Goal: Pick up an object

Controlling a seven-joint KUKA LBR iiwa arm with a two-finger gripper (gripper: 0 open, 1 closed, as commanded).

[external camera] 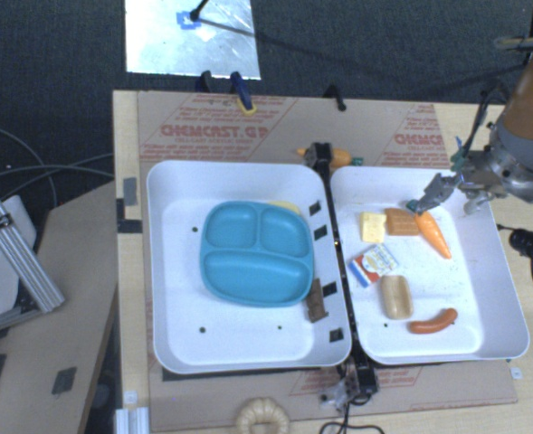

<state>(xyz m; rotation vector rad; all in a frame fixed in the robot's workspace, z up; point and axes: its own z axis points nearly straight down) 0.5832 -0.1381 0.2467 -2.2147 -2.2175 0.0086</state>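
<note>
The bench [275,125] holds two white bins side by side. The left bin [180,333] has a big blue plate [255,253] in it, with three parts to it. A small brown thing [317,302] lies just beside the plate, near the wall between the bins.

The right bin [492,333] holds the toy food. The arm [528,120] comes in from the right and hangs over the top of this bin. Its hand [454,193] is low, near the carrot [432,231]. One finger [432,195] points down close to the fat end of the carrot. I cannot tell if the hand is let go or squeezed tight. Nothing sits between its fingers that I can see.

Next to the carrot is a brown slice of bread [400,221], touching a yellow square of cheese [373,226]. Below them lie a small red, white and blue packet [373,265], a tan bun [395,297] and a sausage [432,322].

I think the hand is at the reaching step, and no food is picked up yet. The carrot looks like the closest thing to grab. Next the hand needs to go down with a finger on each side of the carrot, squeeze, then lift. The bread is very near, so it could get bumped.
</note>
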